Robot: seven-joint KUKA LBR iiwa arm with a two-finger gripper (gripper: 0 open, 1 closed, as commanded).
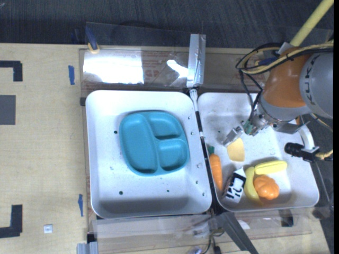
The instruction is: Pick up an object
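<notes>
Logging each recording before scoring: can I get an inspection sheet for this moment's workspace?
Surface: two white bins, left bin and right bin, on a light bench.
Job's things: in the right bin, a carrot, pale yellow wedge, black-and-white block, yellow piece, orange lump.
Clutter: blue divided tray in the left bin.
Gripper: gripper low over the right bin, beside the wedge.
Cables: yellow and black loops on the arm.
Surroundings: dark floor; blue tape marks.

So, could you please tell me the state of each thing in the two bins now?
Blue plate: lying flat in the left bin.
Carrot: lying along the right bin's left wall.
Pale yellow wedge: lying just below the claw.
Orange fruit: resting against the yellow piece.
</notes>
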